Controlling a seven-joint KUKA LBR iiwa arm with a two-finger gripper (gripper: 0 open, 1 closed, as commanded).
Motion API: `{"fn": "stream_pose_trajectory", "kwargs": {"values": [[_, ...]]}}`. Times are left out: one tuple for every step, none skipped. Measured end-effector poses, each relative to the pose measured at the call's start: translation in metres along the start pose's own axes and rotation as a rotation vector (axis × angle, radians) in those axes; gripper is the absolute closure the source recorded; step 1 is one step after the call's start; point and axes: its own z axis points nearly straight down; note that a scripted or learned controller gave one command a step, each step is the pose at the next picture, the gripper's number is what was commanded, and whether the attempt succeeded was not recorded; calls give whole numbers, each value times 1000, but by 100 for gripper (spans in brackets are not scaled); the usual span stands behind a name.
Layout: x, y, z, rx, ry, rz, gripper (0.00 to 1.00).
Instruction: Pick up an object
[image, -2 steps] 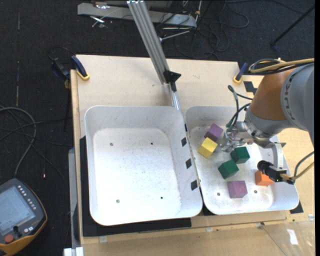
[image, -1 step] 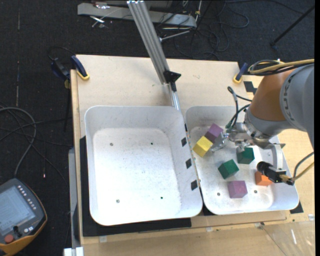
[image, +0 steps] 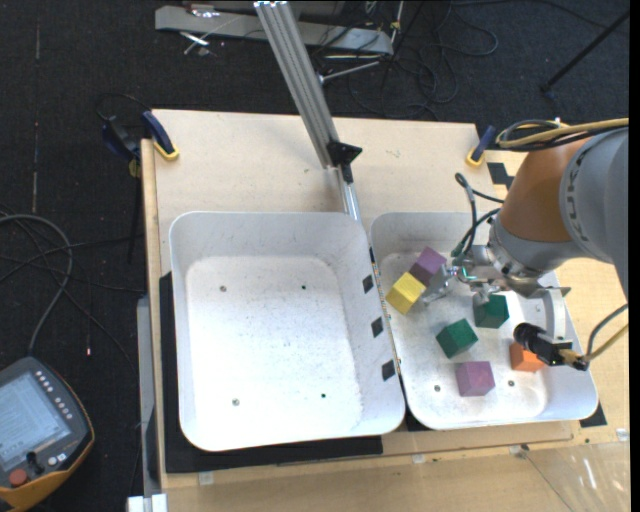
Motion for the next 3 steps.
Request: {"fn": "stream_pose_trajectory", "kwargs": {"values": [[-10,-15,25,1,0,1,0],[22,59,22,-9,-18,-2,0],[-9,65,-41,-7,-4,2,0]]}}
